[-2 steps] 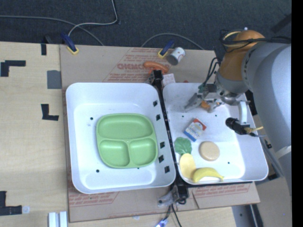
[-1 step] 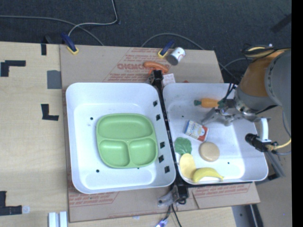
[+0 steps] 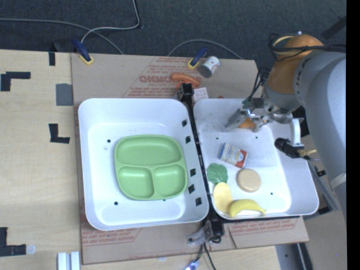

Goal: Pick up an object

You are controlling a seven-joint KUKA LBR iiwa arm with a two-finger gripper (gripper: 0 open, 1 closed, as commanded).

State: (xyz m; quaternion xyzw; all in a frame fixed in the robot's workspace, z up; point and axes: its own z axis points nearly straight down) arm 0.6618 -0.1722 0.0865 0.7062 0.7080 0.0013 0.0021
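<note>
1. Camera view: the jaws sit low in the right bin, near its far edge. Something small and orange shows at their tips, but whether they grip it, or how wide they stand, I cannot tell.
2. The right bin, smooth white plastic, carries a small carton with red and blue print near its middle, a knobbly green piece by its left wall, a round tan disc, and a curved yellow banana at the near edge beside a pale yellow piece.
3. The left bin holds a matte green plate with three compartments.
4. Both bins rest on printed brown cardboard over the pale wooden desk. Beyond the desk's far edge lies dark carpet crossed by a thin cable.
</note>
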